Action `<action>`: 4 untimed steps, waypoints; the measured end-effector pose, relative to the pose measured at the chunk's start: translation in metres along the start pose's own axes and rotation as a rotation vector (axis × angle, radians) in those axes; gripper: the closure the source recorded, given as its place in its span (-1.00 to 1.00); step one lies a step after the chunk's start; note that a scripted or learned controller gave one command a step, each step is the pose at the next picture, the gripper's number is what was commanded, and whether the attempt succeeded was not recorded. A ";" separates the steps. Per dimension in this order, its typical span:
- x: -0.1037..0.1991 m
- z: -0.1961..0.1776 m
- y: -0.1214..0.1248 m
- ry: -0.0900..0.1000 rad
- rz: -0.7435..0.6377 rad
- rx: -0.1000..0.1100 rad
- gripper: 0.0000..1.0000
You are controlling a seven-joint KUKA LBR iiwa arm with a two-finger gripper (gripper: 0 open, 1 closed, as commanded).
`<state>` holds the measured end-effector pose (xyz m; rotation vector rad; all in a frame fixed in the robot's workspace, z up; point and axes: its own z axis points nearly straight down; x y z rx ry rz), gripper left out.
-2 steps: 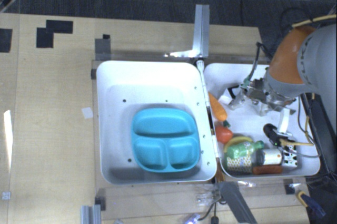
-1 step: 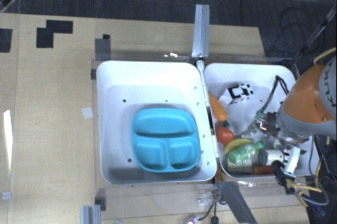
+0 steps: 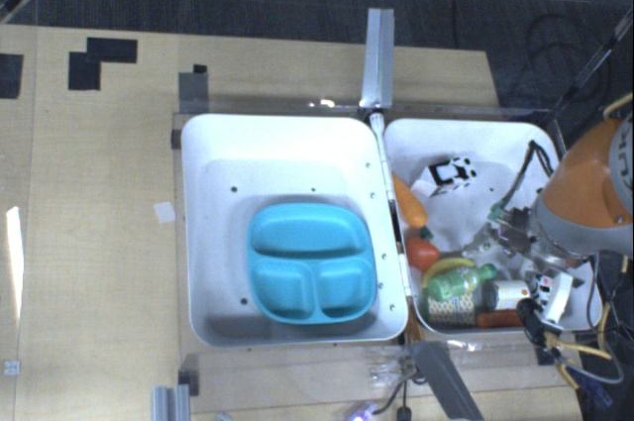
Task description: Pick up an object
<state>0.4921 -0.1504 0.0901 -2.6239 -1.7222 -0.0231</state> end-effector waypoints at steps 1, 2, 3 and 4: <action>0.004 0.000 0.042 0.012 0.385 0.021 -1.00; 0.019 0.003 0.078 -0.006 0.751 -0.003 -1.00; 0.020 -0.009 0.079 -0.006 0.741 -0.008 1.00; 0.049 -0.061 0.148 -0.014 0.830 -0.002 1.00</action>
